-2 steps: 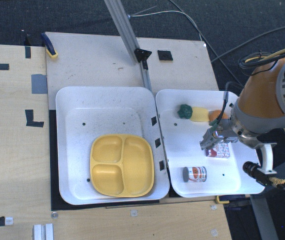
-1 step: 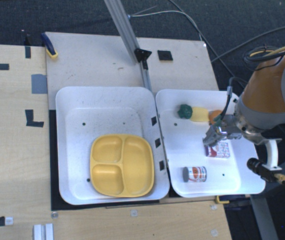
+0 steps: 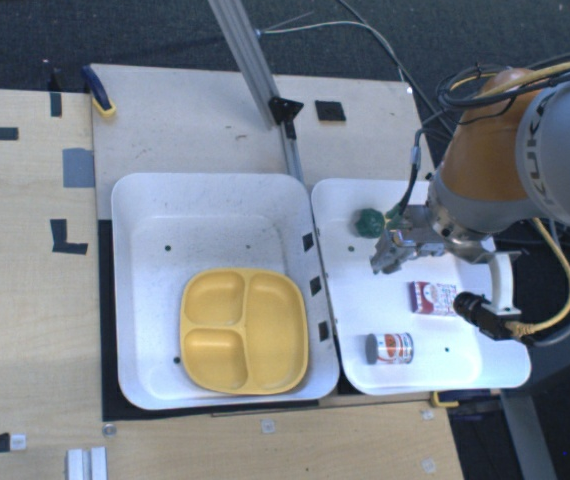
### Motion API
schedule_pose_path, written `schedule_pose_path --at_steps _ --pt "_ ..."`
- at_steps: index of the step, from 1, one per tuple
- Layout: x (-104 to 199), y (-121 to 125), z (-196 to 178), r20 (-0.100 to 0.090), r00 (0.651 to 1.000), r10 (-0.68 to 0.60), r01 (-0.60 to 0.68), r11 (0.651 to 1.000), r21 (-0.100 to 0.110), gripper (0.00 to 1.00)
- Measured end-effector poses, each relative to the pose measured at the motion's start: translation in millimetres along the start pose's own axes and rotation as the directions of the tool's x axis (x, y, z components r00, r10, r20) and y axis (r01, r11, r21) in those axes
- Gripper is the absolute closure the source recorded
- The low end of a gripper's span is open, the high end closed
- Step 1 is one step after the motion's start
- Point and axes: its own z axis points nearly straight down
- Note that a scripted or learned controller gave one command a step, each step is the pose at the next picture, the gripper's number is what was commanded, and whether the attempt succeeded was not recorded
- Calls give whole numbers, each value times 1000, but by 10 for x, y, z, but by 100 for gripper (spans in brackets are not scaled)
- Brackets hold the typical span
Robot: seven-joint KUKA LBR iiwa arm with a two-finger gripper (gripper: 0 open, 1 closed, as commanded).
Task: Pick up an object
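Note:
The right bin [image 3: 495, 368] holds three things: a small green ball [image 3: 369, 222] near its far left corner, a red and white packet [image 3: 432, 297] in the middle, and a small red and white can [image 3: 390, 348] lying on its side nearer the front. My gripper [image 3: 389, 255] hangs over the bin's left half, just in front of and to the right of the green ball, left of the packet. Nothing shows between its fingers. The grey and orange arm comes in from the right above the bin.
The left bin [image 3: 145, 228] holds a yellow divided tray [image 3: 245, 330] at its front right. A metal pole [image 3: 250, 48] slants down to the wall between the bins. Cables trail off the arm at the right.

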Motion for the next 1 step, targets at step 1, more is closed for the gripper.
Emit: schedule_pose_path --at_steps 1 --pt "431 226 -73 0 1000 1 -1 1000 0 100"
